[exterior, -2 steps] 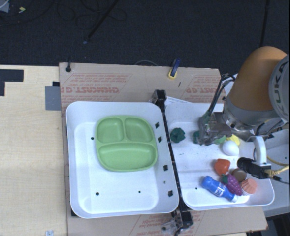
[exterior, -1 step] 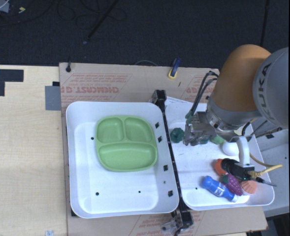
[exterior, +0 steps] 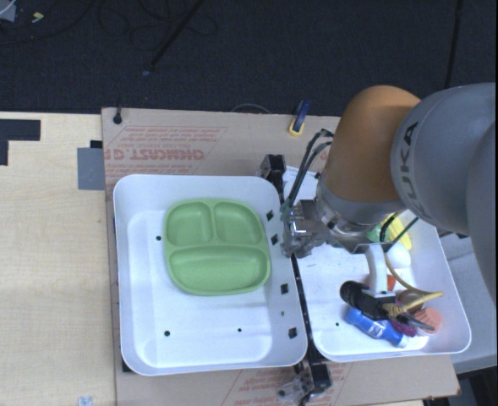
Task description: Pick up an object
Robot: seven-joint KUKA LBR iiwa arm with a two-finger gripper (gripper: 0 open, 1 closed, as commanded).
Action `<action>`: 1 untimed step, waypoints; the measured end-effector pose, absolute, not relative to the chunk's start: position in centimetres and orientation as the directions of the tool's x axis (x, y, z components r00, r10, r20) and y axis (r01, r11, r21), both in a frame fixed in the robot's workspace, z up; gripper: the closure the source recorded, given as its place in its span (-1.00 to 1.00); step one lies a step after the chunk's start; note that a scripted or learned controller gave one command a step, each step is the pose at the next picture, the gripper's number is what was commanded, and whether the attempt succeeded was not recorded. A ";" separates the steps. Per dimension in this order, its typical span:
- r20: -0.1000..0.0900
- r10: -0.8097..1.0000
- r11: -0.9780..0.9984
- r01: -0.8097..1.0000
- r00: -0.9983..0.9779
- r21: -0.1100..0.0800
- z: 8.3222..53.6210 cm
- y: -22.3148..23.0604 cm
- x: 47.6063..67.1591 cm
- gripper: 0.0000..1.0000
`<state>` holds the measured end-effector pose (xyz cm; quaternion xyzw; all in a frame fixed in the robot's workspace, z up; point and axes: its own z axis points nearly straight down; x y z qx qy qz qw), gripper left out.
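Note:
A green divided plate [exterior: 217, 248] lies in the left bin [exterior: 139, 328]. In the right bin's [exterior: 451, 265] front corner several small things are heaped: a blue tube [exterior: 375, 326], a tan wooden stick [exterior: 418, 299], a pink-orange piece [exterior: 431, 318] and something purple [exterior: 407, 328]. A yellow thing [exterior: 399, 230] and an orange-white thing [exterior: 398, 267] lie just behind them. My gripper [exterior: 343, 237] hangs low over the right bin's left half, near the wall between the bins. The orange band and grey arm cover it from above.
The arm's bulk hides much of the right bin's back half. A cardboard sheet [exterior: 172, 146] lies under both bins, with a blue-yellow clip [exterior: 298, 118] at its far edge. Wooden bench top [exterior: 37, 269] stretches to the left.

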<state>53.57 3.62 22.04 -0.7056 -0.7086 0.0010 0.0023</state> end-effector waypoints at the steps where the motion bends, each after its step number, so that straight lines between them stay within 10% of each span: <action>1: 0.001 1.000 0.003 1.000 -0.003 -0.003 22.9 7.9 53.7 1.00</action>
